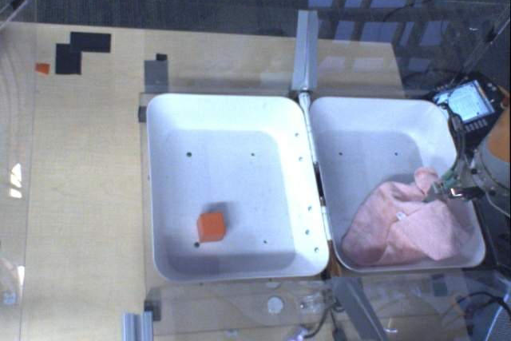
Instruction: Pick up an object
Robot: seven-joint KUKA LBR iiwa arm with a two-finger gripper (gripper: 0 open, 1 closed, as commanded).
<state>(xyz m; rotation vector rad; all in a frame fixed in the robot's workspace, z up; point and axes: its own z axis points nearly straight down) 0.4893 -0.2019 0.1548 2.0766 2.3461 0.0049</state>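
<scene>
Now end effector (444, 189) at pink cloth (403, 226) edge — right bin (363, 124).

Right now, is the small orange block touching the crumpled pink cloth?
Apart. The camera view shows the orange block in the left bin, the pink cloth in the right bin.

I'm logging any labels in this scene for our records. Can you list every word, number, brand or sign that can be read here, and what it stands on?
No text can be read anywhere in this view.
Small lit screen at the right edge, above the right bin: shows marks, too small and blurred to read.
Pink cloth in the right bin: a small pale tag, nothing legible.
Orange block in the left bin: no markings visible.
</scene>
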